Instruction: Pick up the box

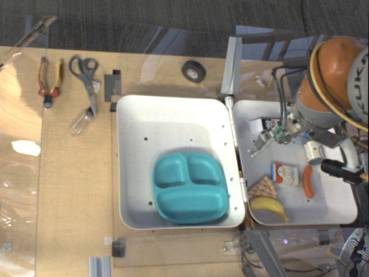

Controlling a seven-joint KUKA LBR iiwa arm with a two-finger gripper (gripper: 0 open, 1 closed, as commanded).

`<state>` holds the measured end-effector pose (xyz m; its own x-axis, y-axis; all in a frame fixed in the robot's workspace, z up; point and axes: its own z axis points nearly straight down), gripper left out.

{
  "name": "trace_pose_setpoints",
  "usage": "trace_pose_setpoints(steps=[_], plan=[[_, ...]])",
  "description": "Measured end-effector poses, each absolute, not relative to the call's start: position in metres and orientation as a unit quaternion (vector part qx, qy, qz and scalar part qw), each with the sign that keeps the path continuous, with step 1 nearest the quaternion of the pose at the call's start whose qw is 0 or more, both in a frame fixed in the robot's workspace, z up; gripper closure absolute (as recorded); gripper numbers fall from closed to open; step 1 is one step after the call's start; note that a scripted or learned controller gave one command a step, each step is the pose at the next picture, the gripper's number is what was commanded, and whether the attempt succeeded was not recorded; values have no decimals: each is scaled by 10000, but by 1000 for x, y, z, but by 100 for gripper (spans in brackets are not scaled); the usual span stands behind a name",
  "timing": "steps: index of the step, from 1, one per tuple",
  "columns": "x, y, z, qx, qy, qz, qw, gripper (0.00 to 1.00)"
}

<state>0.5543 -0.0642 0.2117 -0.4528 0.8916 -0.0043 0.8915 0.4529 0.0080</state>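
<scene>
Below the arm [334,79], the box [286,174] lies flat in the right bin [346,215].

Light wooden bench [69,172] under bright glare on its left (dark grey carpet [144,4] beyond its far edge).

Just below the gripper [275,136] the box [285,174] lies with bare bin floor [334,206] between them; a sausage [308,182] crowds its right side, a sandwich wedge [263,187] and banana [270,207] its lower left, the arm [331,79] overhanging the upper right
</scene>
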Motion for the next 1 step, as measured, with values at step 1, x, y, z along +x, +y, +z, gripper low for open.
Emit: trace_pose_setpoints(steps=[1], plan=[[524,-142,176,5522,8337,11,28,0]])
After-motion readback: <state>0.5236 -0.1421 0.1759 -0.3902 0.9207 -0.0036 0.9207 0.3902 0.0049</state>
